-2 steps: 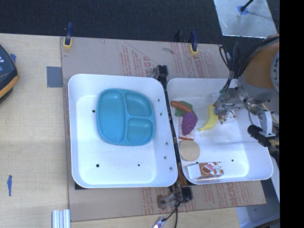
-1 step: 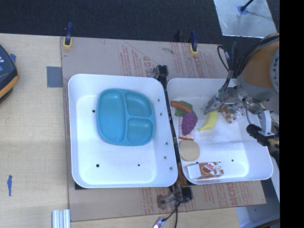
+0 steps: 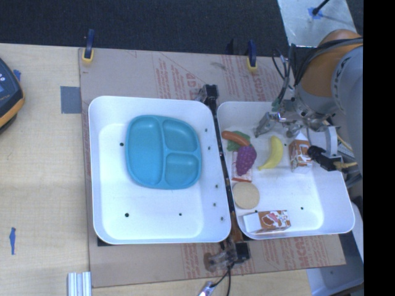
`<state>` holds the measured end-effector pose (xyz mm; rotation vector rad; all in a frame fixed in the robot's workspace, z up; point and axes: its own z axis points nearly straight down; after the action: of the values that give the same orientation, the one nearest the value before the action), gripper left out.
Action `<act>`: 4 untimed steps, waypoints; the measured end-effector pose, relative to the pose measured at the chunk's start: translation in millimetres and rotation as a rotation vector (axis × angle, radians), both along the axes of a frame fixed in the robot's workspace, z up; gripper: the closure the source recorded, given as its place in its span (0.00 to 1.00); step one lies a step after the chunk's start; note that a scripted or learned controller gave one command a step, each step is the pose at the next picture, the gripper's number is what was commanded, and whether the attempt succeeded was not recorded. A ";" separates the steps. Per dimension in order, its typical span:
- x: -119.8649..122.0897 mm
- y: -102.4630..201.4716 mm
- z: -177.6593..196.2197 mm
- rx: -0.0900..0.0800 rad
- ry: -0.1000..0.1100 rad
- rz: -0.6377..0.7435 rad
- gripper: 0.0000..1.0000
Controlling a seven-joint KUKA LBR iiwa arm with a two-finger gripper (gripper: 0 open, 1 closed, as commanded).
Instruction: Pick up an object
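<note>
The claw point(image 3: 281, 121) hangs over the far rim of the right bin point(image 3: 333, 217), just beyond the banana point(image 3: 272, 153); whether it is released or clenched cannot be told. Nothing sits between its tips. The banana lies between the grapes point(image 3: 245, 159) and a small brown carton point(image 3: 299, 153), all close together. A descent here could strike the bin's rim or nudge a neighbour and close on nothing, I judge.

The grey arm point(image 3: 345, 73), marked by an orange band above the wrist, is extended in from the right and angled downward. The gripper point(image 3: 279, 121) is carried low at its end, with its metal fingers point(image 3: 264, 125) splayed apart.
</note>
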<state>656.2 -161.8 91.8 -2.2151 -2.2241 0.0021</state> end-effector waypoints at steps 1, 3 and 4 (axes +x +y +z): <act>-26.7 -33.4 0.2 0.000 0.000 -0.002 0.00; -50.4 29.7 50.0 -0.001 0.001 0.002 1.00; -65.7 104.1 100.3 -0.001 0.000 0.003 1.00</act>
<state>590.5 -57.7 192.1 -2.2128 -2.2275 0.0040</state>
